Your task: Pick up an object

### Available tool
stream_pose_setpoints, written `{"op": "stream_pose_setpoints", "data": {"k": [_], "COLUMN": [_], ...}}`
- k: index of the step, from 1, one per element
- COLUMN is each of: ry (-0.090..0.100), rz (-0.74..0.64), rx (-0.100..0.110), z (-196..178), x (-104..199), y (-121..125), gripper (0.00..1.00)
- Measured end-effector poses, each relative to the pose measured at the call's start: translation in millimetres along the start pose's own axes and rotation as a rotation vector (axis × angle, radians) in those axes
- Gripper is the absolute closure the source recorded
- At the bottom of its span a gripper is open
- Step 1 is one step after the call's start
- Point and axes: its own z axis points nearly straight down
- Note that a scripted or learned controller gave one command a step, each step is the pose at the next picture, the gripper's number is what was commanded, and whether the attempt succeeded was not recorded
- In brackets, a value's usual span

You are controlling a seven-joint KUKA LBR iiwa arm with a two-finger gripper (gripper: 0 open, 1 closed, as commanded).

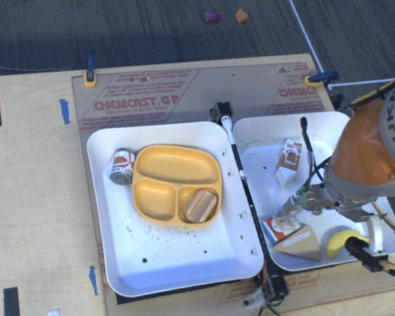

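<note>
I have the arm [371,154] reaching into the right bin [250,131], wrist low over the clutter. The fingers [300,201] are buried among dark cables and glinting bits; I cannot tell how far apart they stand, nor whether anything sits between them.

Candidates: just below the fingers, a red-and-white carton [279,228] lies against a tan wedge [299,243]; beyond those, a yellow banana [339,241]; above, a white packet with orange print [290,159].

Well off to the side in the left bin [117,266]: a yellow divided tray [170,167] and a crushed can [121,167].

My read: approach step, grasp not confirmed. Next calls for a straight lift to see what comes up.
</note>
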Motion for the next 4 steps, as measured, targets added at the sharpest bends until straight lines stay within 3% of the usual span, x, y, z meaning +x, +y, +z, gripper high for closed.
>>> {"op": "stream_pose_setpoints", "data": {"k": [1,4], "ry": [0.01,0.01], "rz": [-0.005,-0.005], "rx": [0.011,0.01], "z": [11.7,11.8], "x": [0.0,-0.1], "y": [-2.4,-2.5], "gripper": [0.0,0.0]}}
